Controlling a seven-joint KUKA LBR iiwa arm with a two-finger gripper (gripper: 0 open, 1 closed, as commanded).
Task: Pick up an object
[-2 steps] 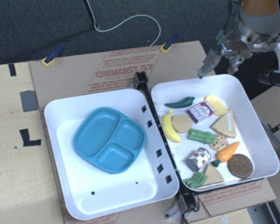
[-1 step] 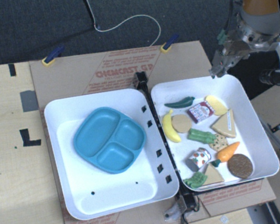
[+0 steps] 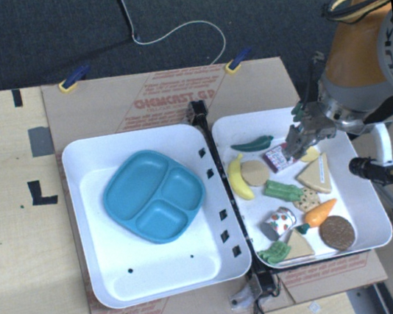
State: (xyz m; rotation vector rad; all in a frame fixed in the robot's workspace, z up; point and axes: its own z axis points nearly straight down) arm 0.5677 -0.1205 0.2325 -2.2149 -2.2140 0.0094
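arm [image 3: 359, 58] comes in from the right w/ the orange band up top, wrist angled down-left over the right bin [image 3: 377, 230]; gripper [image 3: 299, 139] sits low at the bin's upper middle, right by a small purple/white packet [image 3: 277, 157] and touching or nearly touching a yellow bit [image 3: 311, 154]; can't tell its state, too blurry and dark. right bin is packed w/ toy food: banana [image 3: 238, 180], green chili [image 3: 253, 144], pickle [image 3: 283, 191], carrot [image 3: 318, 213], brown cookie [image 3: 337, 232], cheese wedge [image 3: 314, 175]; all lying on the bin floor, nothing lifted. left bin [image 3: 89, 208] has a blue divided plate [image 3: 154, 195] lying flat, well apart from the gripper.
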